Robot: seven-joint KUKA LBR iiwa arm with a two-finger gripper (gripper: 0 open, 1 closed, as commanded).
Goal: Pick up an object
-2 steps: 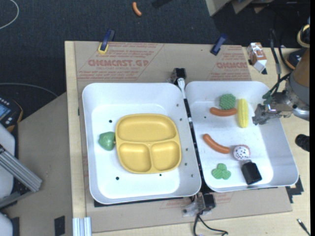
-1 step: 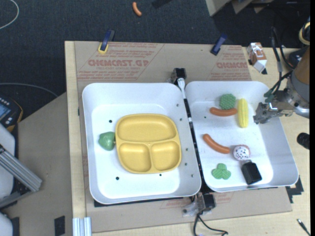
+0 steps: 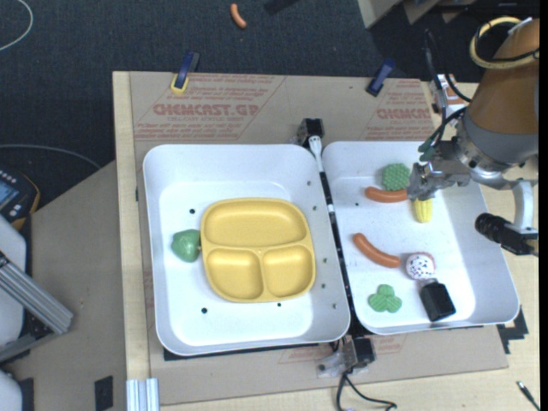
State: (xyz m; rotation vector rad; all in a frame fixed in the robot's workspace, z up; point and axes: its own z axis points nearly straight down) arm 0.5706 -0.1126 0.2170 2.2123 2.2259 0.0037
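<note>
Gripper low over the right bin

We see our gripper [image 3: 425, 187] down at the yellow corn piece [image 3: 423, 210], beside the green toy [image 3: 396, 176]; we cannot tell its state.

Two white bins [image 3: 163, 178] sit on a tan board with faded red lettering. In the left bin, a yellow divided plate [image 3: 257, 248] and a green lump [image 3: 186, 245]. In the right bin: two orange sausages [image 3: 377, 250], a green dotted round piece [image 3: 396, 176], a yellow piece [image 3: 423, 210], a white ball with red speckles [image 3: 419, 266], a green leafy toy [image 3: 385, 300], a black block [image 3: 437, 300]
</note>
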